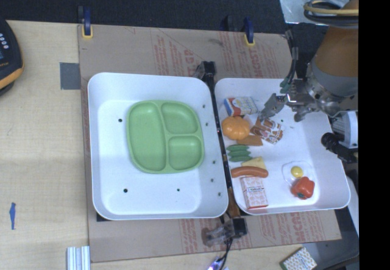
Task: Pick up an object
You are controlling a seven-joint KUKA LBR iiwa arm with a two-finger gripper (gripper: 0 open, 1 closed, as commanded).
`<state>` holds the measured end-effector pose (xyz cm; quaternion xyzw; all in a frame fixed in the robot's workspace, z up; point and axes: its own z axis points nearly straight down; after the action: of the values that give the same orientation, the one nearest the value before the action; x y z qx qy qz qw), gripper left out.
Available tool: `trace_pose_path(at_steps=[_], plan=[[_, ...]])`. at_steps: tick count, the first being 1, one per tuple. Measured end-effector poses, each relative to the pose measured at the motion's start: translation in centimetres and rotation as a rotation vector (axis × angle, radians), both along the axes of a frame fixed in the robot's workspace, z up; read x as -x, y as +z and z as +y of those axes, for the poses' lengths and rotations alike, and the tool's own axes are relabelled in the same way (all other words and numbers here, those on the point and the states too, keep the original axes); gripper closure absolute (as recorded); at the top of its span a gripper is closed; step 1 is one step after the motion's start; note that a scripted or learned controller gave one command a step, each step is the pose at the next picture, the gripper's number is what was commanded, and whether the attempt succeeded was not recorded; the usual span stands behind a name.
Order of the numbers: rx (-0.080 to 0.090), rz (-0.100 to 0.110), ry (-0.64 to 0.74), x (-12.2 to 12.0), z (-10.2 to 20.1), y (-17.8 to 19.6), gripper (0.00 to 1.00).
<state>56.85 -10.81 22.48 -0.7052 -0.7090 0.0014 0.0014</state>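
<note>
Camera view: the arm reached in from the right, over the right bin.
Gripper: it was low over the upper left part of the right bin; how far its fingers stood apart, I cannot tell, and nothing was clearly seen between them.
Packet: red and white, just under the gripper tip.
Orange: left of the packet, near the bin's left wall.
Other objects: a green pod, a sausage, a box, a tomato.
Left bin: it held a green tray with three compartments.
</note>
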Motion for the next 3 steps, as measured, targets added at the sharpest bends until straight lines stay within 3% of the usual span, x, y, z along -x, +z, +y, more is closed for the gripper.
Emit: trace_pose_path(at_steps=[1,2,3], plan=[[-0.001,0.012,-0.004,6.5,-2.4,-7.8,0.0],[-0.003,0.003,0.0,7.7,-1.1,-13.5,0.0],[0.0,-0.007,0.002,-0.8,-0.1,-13.2,0.0]])
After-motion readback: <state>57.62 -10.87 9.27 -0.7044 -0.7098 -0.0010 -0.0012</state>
